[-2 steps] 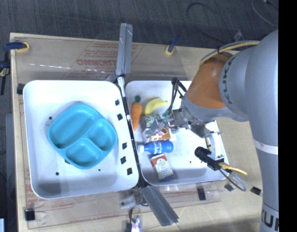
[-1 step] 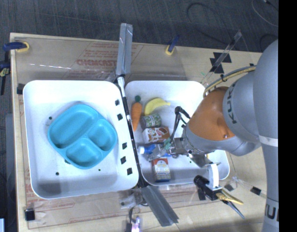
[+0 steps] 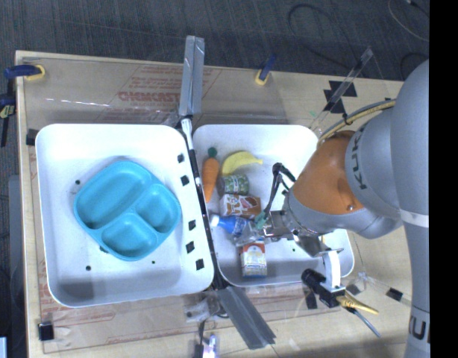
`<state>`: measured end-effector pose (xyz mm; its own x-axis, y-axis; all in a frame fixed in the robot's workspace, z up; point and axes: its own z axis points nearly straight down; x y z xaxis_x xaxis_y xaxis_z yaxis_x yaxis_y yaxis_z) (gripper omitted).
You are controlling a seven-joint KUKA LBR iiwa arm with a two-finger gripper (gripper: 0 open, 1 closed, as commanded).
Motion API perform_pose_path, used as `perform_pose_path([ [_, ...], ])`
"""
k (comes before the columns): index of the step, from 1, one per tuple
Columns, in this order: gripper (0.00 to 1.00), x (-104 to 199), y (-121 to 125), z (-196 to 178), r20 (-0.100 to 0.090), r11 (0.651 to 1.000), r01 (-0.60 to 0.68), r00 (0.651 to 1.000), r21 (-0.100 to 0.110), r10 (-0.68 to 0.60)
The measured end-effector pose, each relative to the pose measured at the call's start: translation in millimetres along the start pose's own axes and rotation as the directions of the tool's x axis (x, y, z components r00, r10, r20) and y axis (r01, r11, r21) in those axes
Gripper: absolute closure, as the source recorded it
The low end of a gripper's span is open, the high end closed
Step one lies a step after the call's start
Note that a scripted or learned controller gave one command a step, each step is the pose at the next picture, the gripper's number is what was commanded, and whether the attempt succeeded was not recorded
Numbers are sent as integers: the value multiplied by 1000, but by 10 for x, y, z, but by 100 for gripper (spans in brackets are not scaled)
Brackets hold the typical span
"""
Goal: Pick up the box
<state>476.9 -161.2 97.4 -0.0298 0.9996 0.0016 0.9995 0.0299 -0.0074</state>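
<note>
step: reaching for juice box [image 3: 253, 259], 6 o'clock in right bin [image 3: 303, 136] | gripper [image 3: 268, 228] just above it, pincer state: cannot tell | advice: descend squarely, avoid crowding pouch [image 3: 234, 226], can [image 3: 241, 205]

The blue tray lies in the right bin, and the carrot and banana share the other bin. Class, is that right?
Not quite. The camera view shows the blue tray in the left bin; the carrot and banana share the other, right bin.

Grey arm [image 3: 397, 155] with orange band, black cables.
</note>
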Motion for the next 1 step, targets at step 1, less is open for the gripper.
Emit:
perform_pose_path([
  [1,100,458,11,-982,0,999,43,999,-3,-43],
])
